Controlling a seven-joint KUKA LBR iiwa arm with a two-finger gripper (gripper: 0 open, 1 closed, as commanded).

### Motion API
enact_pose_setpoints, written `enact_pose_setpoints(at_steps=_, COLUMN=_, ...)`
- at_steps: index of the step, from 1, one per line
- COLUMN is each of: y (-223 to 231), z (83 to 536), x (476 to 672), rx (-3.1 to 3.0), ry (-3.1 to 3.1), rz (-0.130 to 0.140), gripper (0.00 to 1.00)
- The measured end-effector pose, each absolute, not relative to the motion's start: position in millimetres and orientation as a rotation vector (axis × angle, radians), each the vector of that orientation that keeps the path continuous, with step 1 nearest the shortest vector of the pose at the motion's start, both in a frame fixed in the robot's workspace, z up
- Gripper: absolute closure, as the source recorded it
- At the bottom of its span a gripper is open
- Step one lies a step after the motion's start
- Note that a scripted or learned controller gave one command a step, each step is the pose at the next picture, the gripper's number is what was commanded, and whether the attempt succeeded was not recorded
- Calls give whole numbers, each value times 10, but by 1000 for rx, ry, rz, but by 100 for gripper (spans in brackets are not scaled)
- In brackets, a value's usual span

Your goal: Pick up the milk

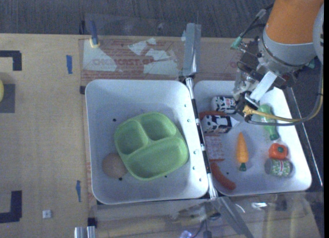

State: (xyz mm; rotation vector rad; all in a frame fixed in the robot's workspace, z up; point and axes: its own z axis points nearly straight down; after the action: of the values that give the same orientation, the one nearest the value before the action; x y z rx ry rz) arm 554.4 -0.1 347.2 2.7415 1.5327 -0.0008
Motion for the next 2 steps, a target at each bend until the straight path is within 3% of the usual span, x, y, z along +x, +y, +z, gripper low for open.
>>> enact_pose_setpoints(at_steps=1, y=-396, z=3230, x=5572, rx=2872, ry=1279, rz=-7, gripper=100)
enact_pose_setpoints(at_steps=2, y=-436, z=2841, x=5087, rx=2957, ry=1068, rz=-7, gripper=100)
